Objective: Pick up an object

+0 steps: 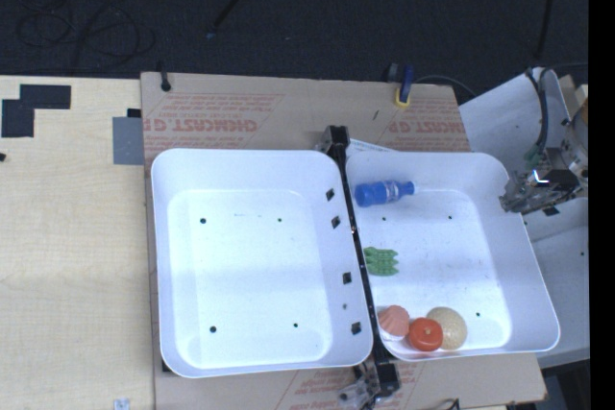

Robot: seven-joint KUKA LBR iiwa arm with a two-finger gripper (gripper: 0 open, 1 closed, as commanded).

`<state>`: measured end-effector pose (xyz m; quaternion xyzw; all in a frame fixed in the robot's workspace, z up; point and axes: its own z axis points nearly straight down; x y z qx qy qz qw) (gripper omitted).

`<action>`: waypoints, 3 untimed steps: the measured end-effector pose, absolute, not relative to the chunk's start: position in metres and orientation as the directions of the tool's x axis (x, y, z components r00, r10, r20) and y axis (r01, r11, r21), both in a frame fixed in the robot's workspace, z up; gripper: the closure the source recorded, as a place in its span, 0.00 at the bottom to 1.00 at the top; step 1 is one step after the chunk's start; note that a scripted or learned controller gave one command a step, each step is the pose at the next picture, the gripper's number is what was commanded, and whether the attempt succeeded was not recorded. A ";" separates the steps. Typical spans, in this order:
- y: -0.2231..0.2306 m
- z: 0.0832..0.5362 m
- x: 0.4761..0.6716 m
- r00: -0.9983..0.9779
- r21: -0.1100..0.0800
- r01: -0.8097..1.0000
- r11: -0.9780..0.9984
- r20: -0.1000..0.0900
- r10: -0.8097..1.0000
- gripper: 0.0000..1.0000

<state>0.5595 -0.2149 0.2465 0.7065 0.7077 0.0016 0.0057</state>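
**Pincer parked off the bin, nothing picked yet**

Bench [67,235]: carries two white bins side by side. Left bin [250,170] lies well to the left of the pincer, right bin [500,254] just beside it.

Pincer [534,190]: sits at the right bin's outer rim, just outside the wall. Too small and cluttered here to tell whether it is open or closed; nothing can be made out in it.

Candidates, all in the right bin, largest first:
- Bottle [383,193], blue with white cap, lying on its side, left of the pincer and roughly level with it, near the divider. Judged light, stiff, smooth plastic; could roll or slip. Best taken across the body mid-length, jaws square to its long axis.
- Beige ball [451,325], left of and below the pincer in the near corner, touching the red one. Round, may squirt out.
- Red ball [425,334], touching its neighbours on both sides; crowded, poor finger access.
- Pink piece [392,319], against the divider-side wall.
- Green toy [381,261], left and lower, standing apart. Looks small, light, ridged, possibly soft.

Judgement: bottle is the closest, most open target.
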 end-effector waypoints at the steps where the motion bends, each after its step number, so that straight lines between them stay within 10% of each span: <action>1: -0.175 0.125 0.524 0.001 -0.013 1.000 -0.001 0.006 1.000 1.00; 3: -0.179 0.151 0.526 0.008 -0.006 1.000 -0.008 0.003 1.000 1.00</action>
